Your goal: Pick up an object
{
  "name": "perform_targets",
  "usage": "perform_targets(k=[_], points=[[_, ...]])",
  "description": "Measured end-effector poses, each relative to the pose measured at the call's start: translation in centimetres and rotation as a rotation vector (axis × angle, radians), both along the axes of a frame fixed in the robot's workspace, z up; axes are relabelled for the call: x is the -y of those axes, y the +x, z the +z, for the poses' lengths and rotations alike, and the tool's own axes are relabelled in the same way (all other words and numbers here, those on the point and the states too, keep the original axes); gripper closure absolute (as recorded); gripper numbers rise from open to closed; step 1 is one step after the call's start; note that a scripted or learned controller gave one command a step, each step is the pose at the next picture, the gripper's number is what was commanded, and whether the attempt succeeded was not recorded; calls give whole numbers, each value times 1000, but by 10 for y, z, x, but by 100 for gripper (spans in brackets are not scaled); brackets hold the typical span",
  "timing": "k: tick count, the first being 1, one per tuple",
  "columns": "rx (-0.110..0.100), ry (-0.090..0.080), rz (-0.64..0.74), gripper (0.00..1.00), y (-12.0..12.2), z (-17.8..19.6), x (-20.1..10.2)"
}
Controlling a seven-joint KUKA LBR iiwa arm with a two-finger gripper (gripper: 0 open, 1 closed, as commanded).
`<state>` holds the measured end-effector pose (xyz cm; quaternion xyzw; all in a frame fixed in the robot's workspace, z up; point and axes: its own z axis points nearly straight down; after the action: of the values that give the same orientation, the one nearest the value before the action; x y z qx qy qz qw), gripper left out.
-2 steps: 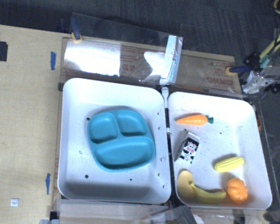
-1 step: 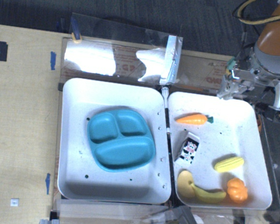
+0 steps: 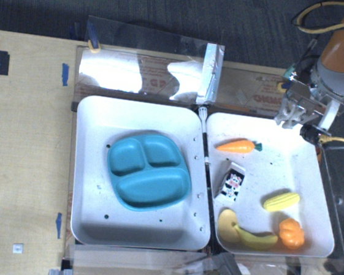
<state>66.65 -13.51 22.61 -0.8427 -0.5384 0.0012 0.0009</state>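
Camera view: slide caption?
Arm's tool above right bin corner; carrot, corn, banana inside; blue tray left.

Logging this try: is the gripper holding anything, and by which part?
Nothing is held. The gripper sits at the right bin's far edge, apart from the carrot.

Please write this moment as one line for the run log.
claw: above right bin far edge | holding: nothing | carrot, banana: in right bin | blue tray: left bin
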Motion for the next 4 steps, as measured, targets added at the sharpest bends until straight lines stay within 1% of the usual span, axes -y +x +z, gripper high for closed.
perform_targets(k=[1,2,3,4], points=[[0,2,28,100,-6,4,-68],[-3,1,-76,100,0,-18,-50],[1,1,-73,100,1,-7,-51],[10,-1,-476,100,1,106,-19]])
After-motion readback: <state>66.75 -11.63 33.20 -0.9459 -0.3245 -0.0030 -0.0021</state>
